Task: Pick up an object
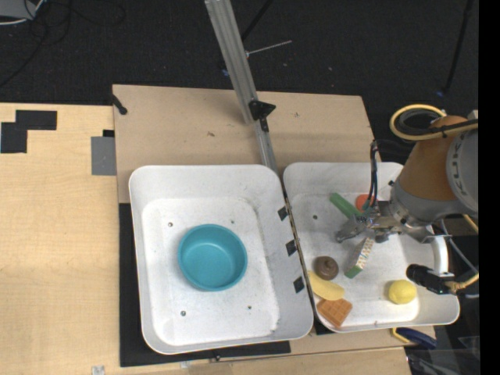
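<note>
Clutter in the right bin point(312, 180) is where I'm working: my gripper point(361, 226) is down low in the middle of it, arm reaching in from the right, orange band just above the wrist. Whether my fingers are spread or closed, I cannot tell; they blur into a grey tangle. A green stick point(342, 206) lies just beside them, one end running under my wrist. An orange-red object point(363, 201) peeks out behind the gripper, mostly hidden, possibly a ball. A pale strip with a green tip point(361, 258) slants down from under me. Nearer the front sit a brown round piece point(326, 268), a yellow banana-like shape point(328, 289), a waffle-coloured wedge point(336, 312) and a yellow lump point(401, 291). Over in the left bin point(148, 182), a teal bowl point(212, 257) stands alone, well apart.
</note>
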`<state>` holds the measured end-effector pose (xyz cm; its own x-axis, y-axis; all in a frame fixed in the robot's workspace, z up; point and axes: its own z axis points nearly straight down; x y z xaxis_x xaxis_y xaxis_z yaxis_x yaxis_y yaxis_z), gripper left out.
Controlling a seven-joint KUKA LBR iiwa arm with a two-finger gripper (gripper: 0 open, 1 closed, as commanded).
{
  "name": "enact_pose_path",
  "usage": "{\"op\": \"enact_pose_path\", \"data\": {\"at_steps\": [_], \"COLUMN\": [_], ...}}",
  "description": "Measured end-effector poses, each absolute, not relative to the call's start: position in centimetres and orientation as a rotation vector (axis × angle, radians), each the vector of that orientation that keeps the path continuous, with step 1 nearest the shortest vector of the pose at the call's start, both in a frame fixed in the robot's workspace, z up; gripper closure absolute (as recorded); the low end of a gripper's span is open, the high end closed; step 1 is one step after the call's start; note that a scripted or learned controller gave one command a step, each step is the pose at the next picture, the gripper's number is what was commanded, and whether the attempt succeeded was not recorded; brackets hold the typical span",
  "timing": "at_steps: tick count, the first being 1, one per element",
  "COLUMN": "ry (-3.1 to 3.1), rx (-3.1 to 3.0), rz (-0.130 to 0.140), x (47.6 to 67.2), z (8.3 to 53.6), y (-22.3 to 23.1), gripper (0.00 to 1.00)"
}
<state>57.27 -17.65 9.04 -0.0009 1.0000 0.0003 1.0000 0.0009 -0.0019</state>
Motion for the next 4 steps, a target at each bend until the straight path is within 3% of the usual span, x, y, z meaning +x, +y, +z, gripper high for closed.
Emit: {"op": "enact_pose_path", "data": {"at_steps": [1,4], "ry": [-2.222,-2.224], "rx": [-2.222,-2.223], "rz": [0.000,-0.002], "x": [57.3,59.4], "z": [10.2,25.7], "y": [-17.7,-18.6], "gripper": [1.00,1.00]}}
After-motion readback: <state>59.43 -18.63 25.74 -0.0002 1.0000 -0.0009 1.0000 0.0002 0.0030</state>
